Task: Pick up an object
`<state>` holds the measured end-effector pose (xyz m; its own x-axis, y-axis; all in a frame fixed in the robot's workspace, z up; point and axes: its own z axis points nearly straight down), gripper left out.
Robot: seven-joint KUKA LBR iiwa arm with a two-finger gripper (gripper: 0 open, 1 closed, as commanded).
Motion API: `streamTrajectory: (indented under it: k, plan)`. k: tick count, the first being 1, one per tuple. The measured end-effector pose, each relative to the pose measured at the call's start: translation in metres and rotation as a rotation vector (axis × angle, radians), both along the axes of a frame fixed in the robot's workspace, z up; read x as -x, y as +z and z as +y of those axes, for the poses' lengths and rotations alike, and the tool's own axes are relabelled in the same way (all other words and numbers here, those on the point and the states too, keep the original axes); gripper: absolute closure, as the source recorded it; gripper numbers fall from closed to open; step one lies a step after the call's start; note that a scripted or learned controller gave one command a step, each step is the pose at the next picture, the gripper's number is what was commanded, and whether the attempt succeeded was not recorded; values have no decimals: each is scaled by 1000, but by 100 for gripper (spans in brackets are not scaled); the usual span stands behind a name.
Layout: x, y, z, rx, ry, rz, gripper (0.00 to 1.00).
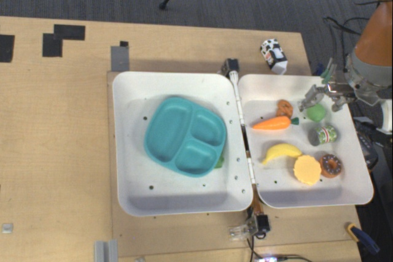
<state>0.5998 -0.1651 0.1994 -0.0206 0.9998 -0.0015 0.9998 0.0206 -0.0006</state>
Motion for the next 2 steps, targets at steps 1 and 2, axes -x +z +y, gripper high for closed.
streamTrajectory:
  k: [1,2]
  plan:
    - [5,-112,-34,0,195,-5,0]
    - [3,-101,-33,2,195,-10,100]
